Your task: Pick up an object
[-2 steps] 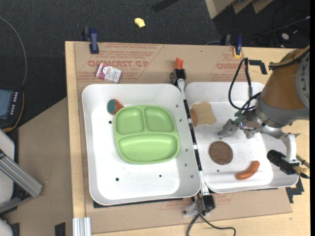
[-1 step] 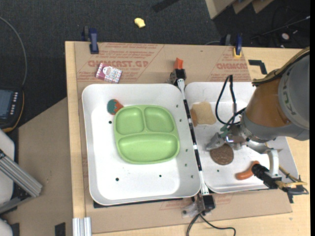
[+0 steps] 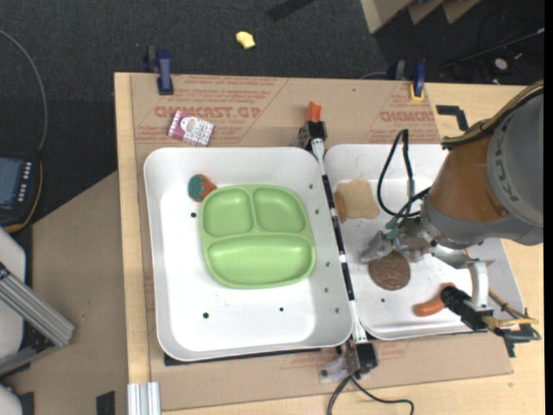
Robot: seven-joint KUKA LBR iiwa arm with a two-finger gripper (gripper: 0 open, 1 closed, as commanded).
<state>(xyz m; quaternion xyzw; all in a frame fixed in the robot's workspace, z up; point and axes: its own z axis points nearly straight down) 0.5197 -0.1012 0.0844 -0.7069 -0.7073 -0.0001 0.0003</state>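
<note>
You see the gripper low in the right bin, just above the brown disc; whether its fingers are released or clenched, you cannot tell. Bread lies behind it, a sausage near the front edge. A green plate fills the left bin.

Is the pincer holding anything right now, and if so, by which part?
It cannot be told. The pincer is down in the right bin right at the brown round disc, but the arm's wrist hides any contact.
</note>
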